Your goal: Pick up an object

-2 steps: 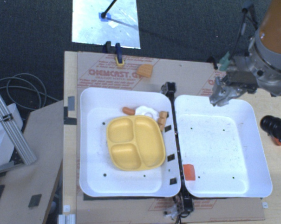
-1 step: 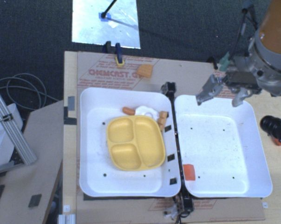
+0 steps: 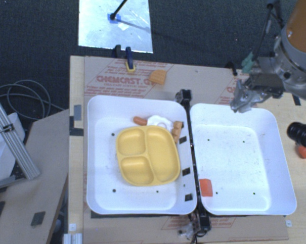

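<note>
While tool (image 3: 241, 103) hovers at right bin (image 3: 281, 150) far rim, orange block (image 3: 205, 187) by near-left wall

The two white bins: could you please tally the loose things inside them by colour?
Yellow: 1, the divided plastic plate.
Orange: 2, the small sausage-shaped piece and the orange block.
White: 1, the rounded white item.
Tan: 1, the small tan piece.
Total: 5.
</note>
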